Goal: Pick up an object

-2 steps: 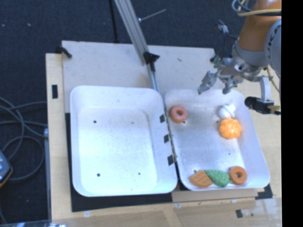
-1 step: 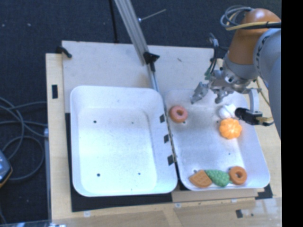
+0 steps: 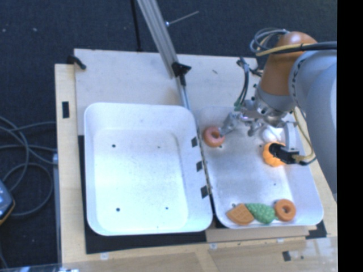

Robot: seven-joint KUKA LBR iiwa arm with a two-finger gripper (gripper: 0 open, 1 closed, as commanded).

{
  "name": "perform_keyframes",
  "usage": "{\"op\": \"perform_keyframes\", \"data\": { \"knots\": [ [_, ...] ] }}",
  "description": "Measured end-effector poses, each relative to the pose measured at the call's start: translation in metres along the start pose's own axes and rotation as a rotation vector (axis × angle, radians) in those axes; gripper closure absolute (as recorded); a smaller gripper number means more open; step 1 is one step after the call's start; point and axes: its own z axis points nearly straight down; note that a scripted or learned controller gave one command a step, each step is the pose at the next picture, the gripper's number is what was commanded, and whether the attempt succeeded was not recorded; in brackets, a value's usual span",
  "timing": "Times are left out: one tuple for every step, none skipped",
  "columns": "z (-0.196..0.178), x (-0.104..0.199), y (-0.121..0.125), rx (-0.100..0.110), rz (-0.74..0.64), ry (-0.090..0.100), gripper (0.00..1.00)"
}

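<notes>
2 white bins point(image 3: 142, 115). 2 donuts point(image 3: 213, 136), 1 waffle point(image 3: 240, 215), 1 green toy point(image 3: 261, 212), 1 orange-yellow toy point(image 3: 271, 154).

The two bins point(image 3: 142, 169) looked like smooth, matt white plastic, faintly speckled. The bench point(image 3: 119, 78) beneath seemed pale bare wood. A ribbed metal rail point(image 3: 156, 21) at upper centre gleamed dully.

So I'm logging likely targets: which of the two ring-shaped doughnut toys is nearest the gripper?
The pinkish doughnut by the right bin's left wall, beside the gripper. The orange doughnut lies at the bin's near edge.
</notes>
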Motion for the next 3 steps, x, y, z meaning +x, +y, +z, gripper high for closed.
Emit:
{"op": "perform_keyframes", "data": {
  "knots": [
    [0.029,-0.001,0.001,-0.007,0.001,-0.002,0.0],
    [0.016,-0.001,0.002,-0.012,0.0,-0.001,1.0],
    [-0.036,0.008,-0.001,-0.01,-0.001,0.0,1.0]
  ]
}}
